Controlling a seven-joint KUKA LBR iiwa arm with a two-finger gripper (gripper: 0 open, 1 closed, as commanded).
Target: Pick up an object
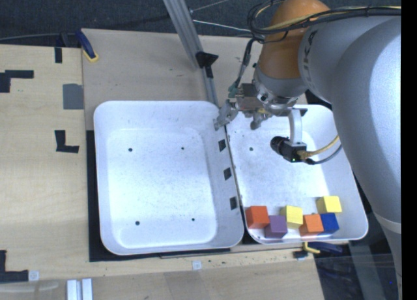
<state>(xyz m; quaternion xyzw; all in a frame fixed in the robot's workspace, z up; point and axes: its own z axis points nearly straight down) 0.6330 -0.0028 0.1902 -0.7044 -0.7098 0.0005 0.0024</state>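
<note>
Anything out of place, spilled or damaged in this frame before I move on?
Nothing looks damaged or spilled. The one notable thing: all six blocks are bunched along the near edge of the right bin, some touching, while the gripper sits at that bin's far end, well away from them. The left bin sits level beside it.

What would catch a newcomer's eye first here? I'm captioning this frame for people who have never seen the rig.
First the big grey arm with its orange band, reaching in from the right and hanging over the far end of the right bin. Next, the cluster of coloured blocks at that bin's near edge: orange, purple, yellow and blue. The left bin beside it is a plain white expanse.
</note>
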